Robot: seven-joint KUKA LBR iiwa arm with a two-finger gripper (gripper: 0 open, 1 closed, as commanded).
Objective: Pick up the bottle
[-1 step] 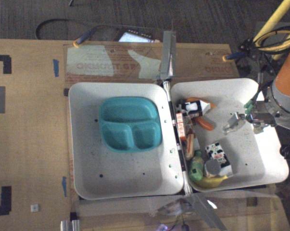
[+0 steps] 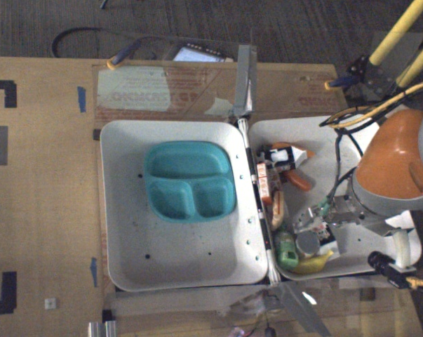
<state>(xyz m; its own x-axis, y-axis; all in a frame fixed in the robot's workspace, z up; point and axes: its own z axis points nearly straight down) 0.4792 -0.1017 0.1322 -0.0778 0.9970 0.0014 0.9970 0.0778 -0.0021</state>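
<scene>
Pincer [image 2: 311, 239], grip unreadable, over green bottle [image 2: 287, 250] near right bin's [image 2: 351, 269] crowded left wall.

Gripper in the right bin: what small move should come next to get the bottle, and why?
Probably a short shift toward the bin's lower left corner, then descend. The gripper sits low in the right bin, beside the green bottle rather than over it. The bottle lies against the divider wall with a yellow item touching it, so approach needs care.
</scene>
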